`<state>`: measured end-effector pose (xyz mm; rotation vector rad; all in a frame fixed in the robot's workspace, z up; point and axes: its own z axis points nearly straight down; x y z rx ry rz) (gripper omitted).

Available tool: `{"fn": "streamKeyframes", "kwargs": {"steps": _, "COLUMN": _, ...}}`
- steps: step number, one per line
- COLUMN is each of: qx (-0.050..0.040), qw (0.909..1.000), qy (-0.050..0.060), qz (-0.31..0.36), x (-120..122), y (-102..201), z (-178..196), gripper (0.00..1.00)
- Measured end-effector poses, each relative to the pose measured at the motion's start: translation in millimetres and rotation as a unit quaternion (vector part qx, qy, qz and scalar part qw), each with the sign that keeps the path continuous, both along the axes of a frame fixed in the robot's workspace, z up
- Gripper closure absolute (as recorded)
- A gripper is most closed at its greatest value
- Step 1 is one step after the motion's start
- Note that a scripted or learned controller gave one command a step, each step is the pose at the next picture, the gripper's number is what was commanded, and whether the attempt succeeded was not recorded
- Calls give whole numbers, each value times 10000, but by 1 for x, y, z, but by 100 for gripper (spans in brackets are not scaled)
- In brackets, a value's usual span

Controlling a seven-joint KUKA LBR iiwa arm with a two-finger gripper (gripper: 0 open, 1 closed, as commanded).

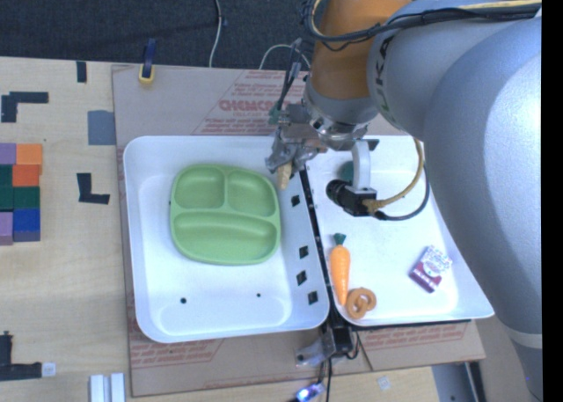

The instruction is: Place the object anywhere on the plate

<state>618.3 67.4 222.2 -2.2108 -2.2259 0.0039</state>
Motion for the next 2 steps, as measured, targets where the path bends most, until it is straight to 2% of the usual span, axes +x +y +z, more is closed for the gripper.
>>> {"fn": "streamKeyframes", "kwargs": {"steps": 1, "qx": 1, "qw": 10000, "qy": -10, "qz": 4, "x": 2, "y": 60, "z": 4, "gripper": 100}}
{"fn": "streamKeyframes", "kwargs": {"steps": 2, "qx": -11, "qw": 10000, "qy": -6, "qz": -19, "x": 2, "y": 56, "z": 4, "gripper": 0}}
